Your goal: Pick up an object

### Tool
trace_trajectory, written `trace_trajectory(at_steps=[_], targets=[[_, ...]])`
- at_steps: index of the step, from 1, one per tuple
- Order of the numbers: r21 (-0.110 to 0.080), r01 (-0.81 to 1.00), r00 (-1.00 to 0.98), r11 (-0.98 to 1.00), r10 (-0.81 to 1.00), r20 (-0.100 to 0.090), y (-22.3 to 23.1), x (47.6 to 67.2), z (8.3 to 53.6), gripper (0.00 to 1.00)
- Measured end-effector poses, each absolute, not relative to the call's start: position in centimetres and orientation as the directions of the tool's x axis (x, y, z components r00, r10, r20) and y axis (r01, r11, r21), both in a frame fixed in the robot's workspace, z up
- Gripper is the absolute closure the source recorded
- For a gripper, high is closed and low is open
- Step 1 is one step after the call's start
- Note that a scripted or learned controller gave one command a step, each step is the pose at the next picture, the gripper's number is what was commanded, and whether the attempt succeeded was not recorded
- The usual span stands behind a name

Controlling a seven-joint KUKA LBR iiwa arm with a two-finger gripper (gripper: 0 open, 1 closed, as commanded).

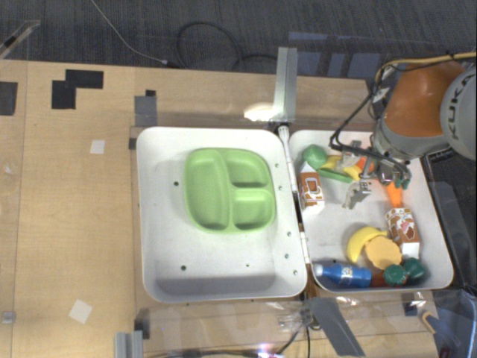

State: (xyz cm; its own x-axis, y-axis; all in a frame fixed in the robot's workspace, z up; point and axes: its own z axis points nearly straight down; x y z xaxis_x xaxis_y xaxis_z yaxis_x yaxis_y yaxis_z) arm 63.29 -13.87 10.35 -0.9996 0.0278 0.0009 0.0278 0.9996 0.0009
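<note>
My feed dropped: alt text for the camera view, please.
The gripper hangs over the right bin among toy food, nothing visibly between its fingers. The left bin holds a green tray.

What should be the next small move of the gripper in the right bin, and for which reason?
Probably a short descent straight down, then a check of the grasp. The gripper hangs over a bare patch of the right bin, with the small carton to its left and the orange carrot-like piece to its right. Nothing shows between its fingers, so no object is picked up yet.
</note>
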Motion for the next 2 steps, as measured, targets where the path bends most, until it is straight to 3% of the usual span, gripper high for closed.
trace_trajectory(at_steps=[1,2], targets=[[0.002,0.260,-0.966,0.966,0.260,-0.002,-8.1,60.7,10.4,0.00],[0.001,0.177,-0.984,0.984,0.177,-0.004,-10.8,63.5,11.8,0.00]])
